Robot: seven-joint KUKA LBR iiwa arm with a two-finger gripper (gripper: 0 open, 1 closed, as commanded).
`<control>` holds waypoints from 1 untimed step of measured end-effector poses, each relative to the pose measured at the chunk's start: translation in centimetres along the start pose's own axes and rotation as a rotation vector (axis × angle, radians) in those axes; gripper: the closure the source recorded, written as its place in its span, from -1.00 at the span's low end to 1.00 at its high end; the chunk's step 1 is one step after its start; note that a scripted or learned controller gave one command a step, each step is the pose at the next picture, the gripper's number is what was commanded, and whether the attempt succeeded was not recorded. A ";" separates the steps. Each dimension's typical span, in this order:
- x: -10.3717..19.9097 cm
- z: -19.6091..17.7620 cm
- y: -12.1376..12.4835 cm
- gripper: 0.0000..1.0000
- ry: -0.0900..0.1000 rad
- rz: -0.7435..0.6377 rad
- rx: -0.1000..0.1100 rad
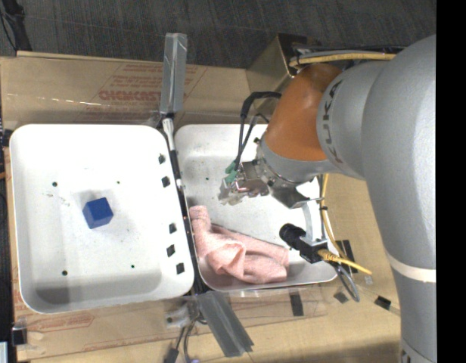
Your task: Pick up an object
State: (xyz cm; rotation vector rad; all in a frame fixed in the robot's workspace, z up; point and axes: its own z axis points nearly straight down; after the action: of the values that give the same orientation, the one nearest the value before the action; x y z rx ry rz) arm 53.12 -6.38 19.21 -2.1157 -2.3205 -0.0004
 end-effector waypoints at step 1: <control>0.0 0.0 0.0 -1.00 0.000 0.000 0.001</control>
State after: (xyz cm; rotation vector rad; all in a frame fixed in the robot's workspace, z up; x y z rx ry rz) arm 53.10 -6.40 19.18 -2.1153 -2.3199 0.0005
